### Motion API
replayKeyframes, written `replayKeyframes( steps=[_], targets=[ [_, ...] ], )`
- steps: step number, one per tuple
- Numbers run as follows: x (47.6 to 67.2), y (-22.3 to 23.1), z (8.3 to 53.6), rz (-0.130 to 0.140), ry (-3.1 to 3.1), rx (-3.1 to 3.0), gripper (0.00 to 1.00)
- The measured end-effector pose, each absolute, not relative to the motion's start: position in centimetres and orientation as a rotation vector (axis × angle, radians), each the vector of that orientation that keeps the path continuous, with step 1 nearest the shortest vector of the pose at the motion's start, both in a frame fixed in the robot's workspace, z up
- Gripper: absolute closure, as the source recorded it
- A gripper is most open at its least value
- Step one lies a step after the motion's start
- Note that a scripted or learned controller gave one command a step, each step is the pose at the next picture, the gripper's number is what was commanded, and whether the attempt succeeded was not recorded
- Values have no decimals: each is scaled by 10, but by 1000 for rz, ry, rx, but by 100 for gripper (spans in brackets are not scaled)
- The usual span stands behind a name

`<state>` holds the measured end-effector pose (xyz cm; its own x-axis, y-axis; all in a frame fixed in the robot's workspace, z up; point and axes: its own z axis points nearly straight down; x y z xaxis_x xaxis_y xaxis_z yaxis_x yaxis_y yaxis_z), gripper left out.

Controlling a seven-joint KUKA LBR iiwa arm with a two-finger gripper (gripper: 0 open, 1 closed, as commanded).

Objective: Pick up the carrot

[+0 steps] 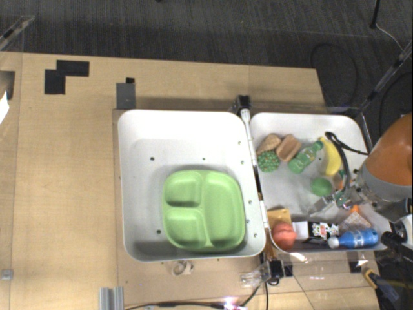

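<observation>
The carrot (340, 185) shows as a small orange sliver in the right bin (284, 124), just right of a green ball (321, 186). Most of it is hidden under the arm's wrist. My gripper (341, 199) hangs low over the right side of that bin, right above the orange piece. The arm's orange band (392, 160) covers the bin's right edge. I cannot tell whether anything is held.
A green divided plate (203, 208) lies in the left bin (142, 173). The right bin also holds two bread rolls (279, 145), a green bottle (305, 157), a banana (332, 157), a red apple (284, 235) and a blue bottle (353, 239).
</observation>
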<state>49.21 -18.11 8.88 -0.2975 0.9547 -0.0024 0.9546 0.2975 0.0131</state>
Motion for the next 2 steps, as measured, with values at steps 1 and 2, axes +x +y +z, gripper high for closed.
replayKeyframes(
  steps=[1, 2],
  targets=[
    [551, -185, 89, 27, 2461, 1951, 0],
    [553, -193, 103, 20, 2445, 1940, 100]
  ],
)
